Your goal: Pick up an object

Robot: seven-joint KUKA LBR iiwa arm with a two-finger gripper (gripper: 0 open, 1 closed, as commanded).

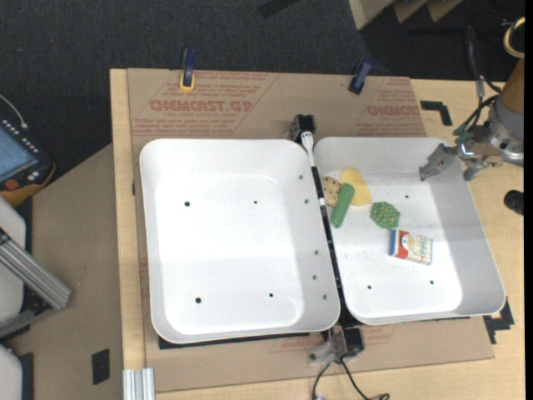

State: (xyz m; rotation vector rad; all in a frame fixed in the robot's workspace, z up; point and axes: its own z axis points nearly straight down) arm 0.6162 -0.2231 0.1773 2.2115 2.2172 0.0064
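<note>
Camera view, tool: the tool [454, 161] hangs at the upper right rim of the right bin [466, 223], its grey fingers spread wide with nothing between them.
Camera view, arm: the grey arm [510, 132] enters from the right edge, just behind the tool.
Camera view, toys: four small items lie in the right bin, all to the left of the tool and lower in the picture, none touching it.
Camera view, nearest item: a green knobbly ball [385, 215] sits down-left of the tool.
Camera view, carton: a small white, red and blue box [410, 247] lies below the ball, farther from the tool.
Camera view, far group: a yellow piece [353, 182], a green stick [341, 205] and a tan waffle-like piece [331, 191] cluster against the bin's left wall, farthest from the tool.
Camera view, left bin: the left bin [166, 223] lies well beyond them.
Camera view, table: both bins rest on brown cardboard [216, 98] on the table.
</note>
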